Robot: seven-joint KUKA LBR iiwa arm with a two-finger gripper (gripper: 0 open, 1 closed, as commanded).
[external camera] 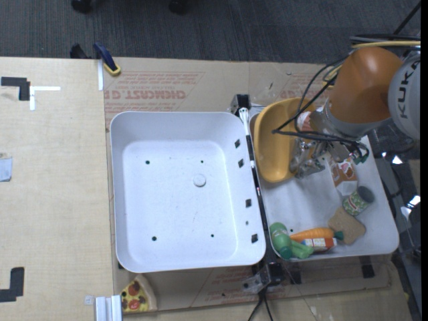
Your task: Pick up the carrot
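A: Your small orange toy carrot (312,233) lies flat along the near wall of the right-hand white bin (384,243). It looks like light, stiff, smooth plastic, so it may slip; pinch across its thicker middle.

B: What crowds it?

A: A green plastic bottle (283,241) touches its left end, and a brown flat piece (348,223) sits just beside its right. The grey gripper (309,160) hangs near the yellow bowl (273,146) (whether it's open or closed, you can't tell).

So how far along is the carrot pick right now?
Nothing looks done yet: the carrot lies at the right bin's near edge beside the green bottle. In hand: the gripper is low over the bin's far end by the yellow bowl. Left: reach the carrot, grasp, lift.
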